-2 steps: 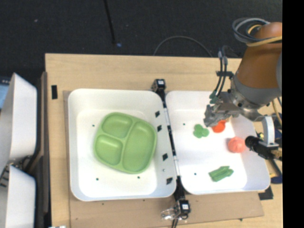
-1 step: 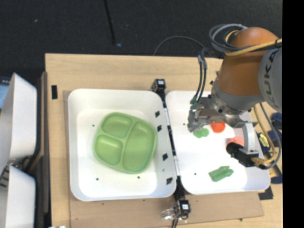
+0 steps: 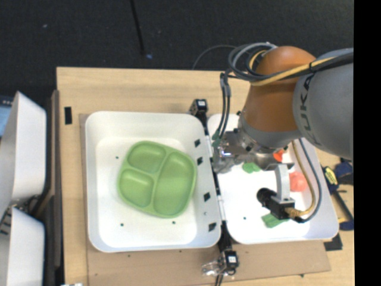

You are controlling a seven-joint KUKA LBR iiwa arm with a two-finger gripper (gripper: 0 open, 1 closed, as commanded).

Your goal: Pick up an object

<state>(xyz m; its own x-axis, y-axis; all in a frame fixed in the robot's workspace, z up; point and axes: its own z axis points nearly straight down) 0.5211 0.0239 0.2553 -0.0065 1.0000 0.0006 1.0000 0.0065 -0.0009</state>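
The orange-banded wrist (image 3: 280,94) is held low over the right bin (image 3: 238,230), so the gripper (image 3: 233,151) is mostly covered and its grip cannot be told. 1 small green piece (image 3: 251,167) lies just beside it and is probably targeted; the green plate (image 3: 157,178) is left well apart.

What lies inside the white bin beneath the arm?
Around the grey and orange arm, the shallow white bin shows a small green piece, a second green piece and an orange-red object. Whatever lies beneath the arm is covered.

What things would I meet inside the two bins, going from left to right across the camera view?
Green divided plate, upper green piece, lower green piece, orange-red object.
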